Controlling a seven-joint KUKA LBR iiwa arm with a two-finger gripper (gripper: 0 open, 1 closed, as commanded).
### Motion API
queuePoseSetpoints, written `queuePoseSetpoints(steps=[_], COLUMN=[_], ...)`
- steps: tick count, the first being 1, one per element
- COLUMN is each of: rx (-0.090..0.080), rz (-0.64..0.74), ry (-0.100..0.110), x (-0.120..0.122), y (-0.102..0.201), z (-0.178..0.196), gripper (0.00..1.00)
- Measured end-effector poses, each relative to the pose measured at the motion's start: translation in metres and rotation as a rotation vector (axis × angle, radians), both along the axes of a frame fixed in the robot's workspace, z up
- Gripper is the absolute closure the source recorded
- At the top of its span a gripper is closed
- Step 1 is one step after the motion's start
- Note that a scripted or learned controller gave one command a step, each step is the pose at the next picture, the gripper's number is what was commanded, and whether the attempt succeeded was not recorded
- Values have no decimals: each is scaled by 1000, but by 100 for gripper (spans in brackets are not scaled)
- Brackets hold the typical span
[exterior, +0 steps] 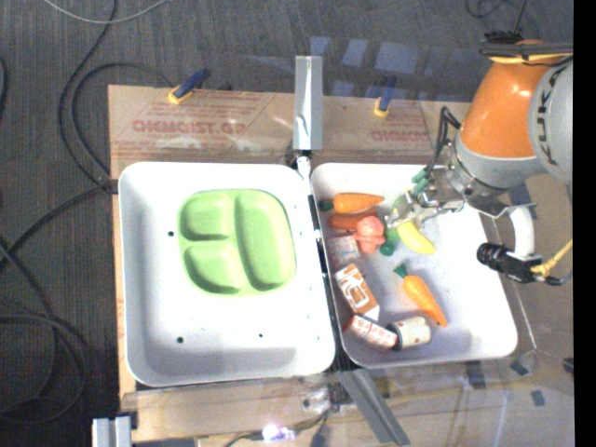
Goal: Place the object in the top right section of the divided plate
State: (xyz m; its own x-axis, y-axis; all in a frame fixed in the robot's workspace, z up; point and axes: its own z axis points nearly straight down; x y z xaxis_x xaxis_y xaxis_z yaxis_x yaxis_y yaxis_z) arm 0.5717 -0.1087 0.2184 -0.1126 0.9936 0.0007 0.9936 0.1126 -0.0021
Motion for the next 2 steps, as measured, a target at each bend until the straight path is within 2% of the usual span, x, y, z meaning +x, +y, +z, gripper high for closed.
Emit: queuePoseSetpoints(steps=[1, 2], rx=[-2, -2], rz=[142, 383], ry=[1, -1], x=[56, 44], y=[79, 76], z=[-15, -17], gripper=[100, 100])
